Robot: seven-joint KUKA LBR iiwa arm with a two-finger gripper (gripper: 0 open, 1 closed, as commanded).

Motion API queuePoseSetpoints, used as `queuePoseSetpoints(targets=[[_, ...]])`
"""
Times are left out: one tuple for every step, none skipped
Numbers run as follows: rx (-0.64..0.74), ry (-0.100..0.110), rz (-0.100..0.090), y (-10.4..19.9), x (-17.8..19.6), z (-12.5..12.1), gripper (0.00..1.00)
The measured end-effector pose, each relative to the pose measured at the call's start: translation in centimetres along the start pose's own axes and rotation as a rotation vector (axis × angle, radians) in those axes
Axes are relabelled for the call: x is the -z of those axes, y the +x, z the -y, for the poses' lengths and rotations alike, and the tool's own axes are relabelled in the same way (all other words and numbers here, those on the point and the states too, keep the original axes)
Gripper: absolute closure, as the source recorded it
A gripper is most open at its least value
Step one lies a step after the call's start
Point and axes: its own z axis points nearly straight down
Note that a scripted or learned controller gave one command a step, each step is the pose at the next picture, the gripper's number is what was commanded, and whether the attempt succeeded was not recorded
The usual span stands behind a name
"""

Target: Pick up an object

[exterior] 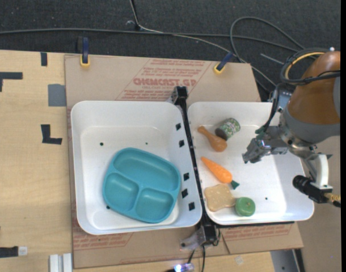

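Camera view, bench (25, 152): pale wood, with a brown cardboard sheet (161, 78) under two white bins set side by side.
Left bin (85, 123): holding a teal divided plate (140, 184) with three compartments, lying flat toward the near right part.
Right bin (275, 200): holding five small things on its left half.
Wooden drumstick-shaped toy (211, 139): near the far left, brown, lying aslant.
Small can (228, 128): just beside the drumstick toy on its right, on its side, green-patterned label.
Toy carrot (218, 171): mid-left, orange with a green tip, apart from the drumstick toy.
Toy toast slice (219, 197): near left corner, tan, flat.
Green round toy (245, 207): touching or just beside the toast's right edge.
Arm (312, 103): reaching in from the right, orange band above the wrist.
End effector (253, 153): above the right bin's middle, right of the carrot and below the can, apart from both; grip state cannot be told, nothing seen between its tips.
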Motion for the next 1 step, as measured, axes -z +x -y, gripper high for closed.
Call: queuePoseSetpoints(targets=[[0.001,0.001,0.000,0.00,3.30,-0.10,1.00]])
